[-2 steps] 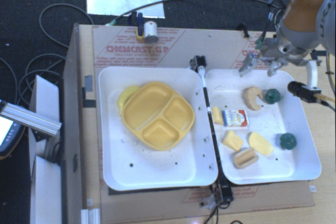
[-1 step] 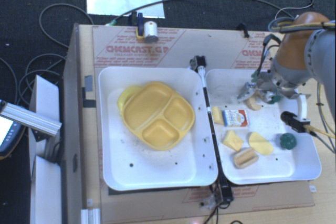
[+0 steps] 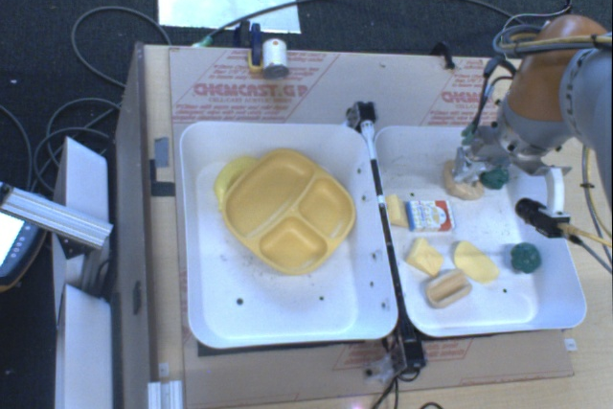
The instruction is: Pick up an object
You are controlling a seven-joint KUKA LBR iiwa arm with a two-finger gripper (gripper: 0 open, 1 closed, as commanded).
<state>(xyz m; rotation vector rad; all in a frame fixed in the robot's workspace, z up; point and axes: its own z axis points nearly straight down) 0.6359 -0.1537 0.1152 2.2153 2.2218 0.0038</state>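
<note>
My gripper [image 3: 468, 166] is low in the right bin [image 3: 565, 302], at its far side, right above a tan round piece [image 3: 464, 186] that it touches or nearly touches. A dark green piece [image 3: 495, 176] sits just right of the gripper. Nearer the front lie a small red, white and blue carton [image 3: 428, 215], a green broccoli-like piece [image 3: 525, 256], two yellow chunks [image 3: 424, 256] [image 3: 476, 261], a hot dog [image 3: 446, 287] and a small yellow wedge [image 3: 395, 209] by the divider.
The left bin [image 3: 220, 311] holds a yellow divided plate [image 3: 287, 209] lying on another yellow item. A black cable end [image 3: 539, 217] hangs over the right bin's right side. The grey arm [image 3: 560, 91] comes in from the upper right.
</note>
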